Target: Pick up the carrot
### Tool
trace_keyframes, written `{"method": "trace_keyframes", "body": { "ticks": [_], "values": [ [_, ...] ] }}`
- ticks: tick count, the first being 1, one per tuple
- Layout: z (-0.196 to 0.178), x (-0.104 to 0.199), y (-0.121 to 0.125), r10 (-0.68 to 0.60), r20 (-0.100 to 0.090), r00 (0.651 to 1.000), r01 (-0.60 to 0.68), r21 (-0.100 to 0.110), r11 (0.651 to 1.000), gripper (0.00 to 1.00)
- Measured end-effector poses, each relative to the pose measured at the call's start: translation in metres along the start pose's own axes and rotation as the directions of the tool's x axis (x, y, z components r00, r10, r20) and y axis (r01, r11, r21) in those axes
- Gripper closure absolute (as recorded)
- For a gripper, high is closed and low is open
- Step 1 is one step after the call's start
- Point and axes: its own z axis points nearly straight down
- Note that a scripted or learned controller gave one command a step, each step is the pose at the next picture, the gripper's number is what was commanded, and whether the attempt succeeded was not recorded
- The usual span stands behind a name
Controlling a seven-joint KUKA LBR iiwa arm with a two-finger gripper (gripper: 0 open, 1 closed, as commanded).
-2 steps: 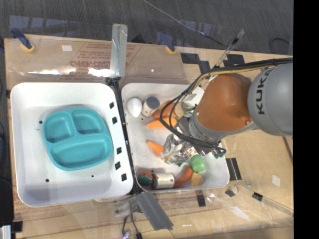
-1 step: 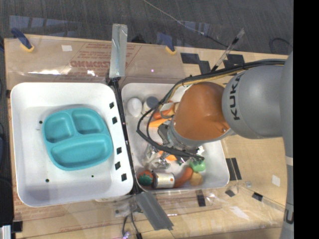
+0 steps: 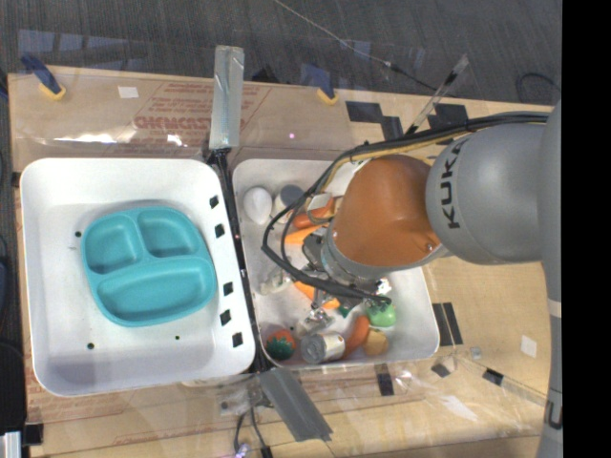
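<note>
The grey arm with its orange band [image 3: 382,213] hangs low over the right shallow white bin [image 3: 420,299], covering most of the toy clutter there. The gripper [image 3: 329,305] sits among the pieces; how it is set I cannot tell. The small orange carrot with a green top [image 3: 361,328] lies near the bin's near wall, just beside a silver can [image 3: 323,347]. The left bin holds a teal divided plastic plate [image 3: 148,263].

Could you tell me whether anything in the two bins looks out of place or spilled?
Nothing looks spilled or damaged. The teal plate lies slightly askew in the left bin; the small items, carrot included, are crowded at the right bin's near edge.
</note>
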Motion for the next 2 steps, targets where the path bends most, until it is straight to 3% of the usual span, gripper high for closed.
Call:
{"method": "trace_keyframes", "body": {
  "ticks": [1, 2],
  "values": [
    [-0.006, -0.001, 0.002, -0.007, -0.005, 1.0, 0.007, -0.005, 1.0, 1.0],
    [-0.205, -0.009, 0.0, -0.147, -0.002, 0.989, 0.147, 0.003, 0.989, 1.0]
  ]
}}
